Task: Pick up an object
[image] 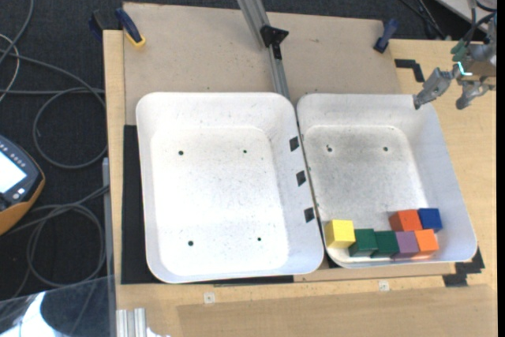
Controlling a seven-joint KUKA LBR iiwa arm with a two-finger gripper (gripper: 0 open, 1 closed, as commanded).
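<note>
Several small coloured blocks lie bunched along the near wall of the right bin (442, 170): a yellow block (341, 232), two green blocks (375, 241), a purple block (406, 243), an orange block (425, 241), a red-orange block (407, 220) and a blue block (429, 218). My gripper (450, 91) hangs at the frame's right edge, above the far right corner of the right bin and well away from the blocks. Its two fingers are spread apart with nothing between them.
The left bin (150, 170) sits beside the right one, with black clips along the shared edge. A slanted metal pole (252, 4) rises from the bench behind the bins. Blue clamps (130, 26) hold the board's far corners. Cables lie on the floor at left.
</note>
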